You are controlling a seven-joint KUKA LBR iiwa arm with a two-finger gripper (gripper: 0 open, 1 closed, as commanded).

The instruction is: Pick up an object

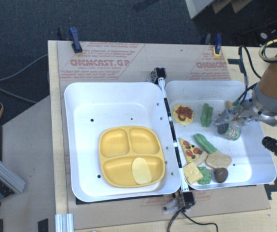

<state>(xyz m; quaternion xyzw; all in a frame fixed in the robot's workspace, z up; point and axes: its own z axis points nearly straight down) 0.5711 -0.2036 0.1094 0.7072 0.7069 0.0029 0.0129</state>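
My gripper (224, 122) hangs low in the right bin (254, 173), reaching in from the right under the orange-banded wrist (275, 83). It sits right at the upper left end of a small green and white can (232, 132) lying on its side. Whether it touches the can is unclear. A green pickle (206, 114) and a round mini pizza (183, 113) lie to its left. Lower in the bin lie a green bean pod (204, 142), a pizza slice (191, 150), a bread slice (218, 160), a cheese wedge (192, 172) and a brown potato (221, 175).
The left bin (80, 110) holds a yellow divided plate (114, 144) with a pale yellow disc (141, 170) in its front compartment. A black rail (170, 124) runs between the bins. Blue clamps (74, 39) hold the board at the back edge.
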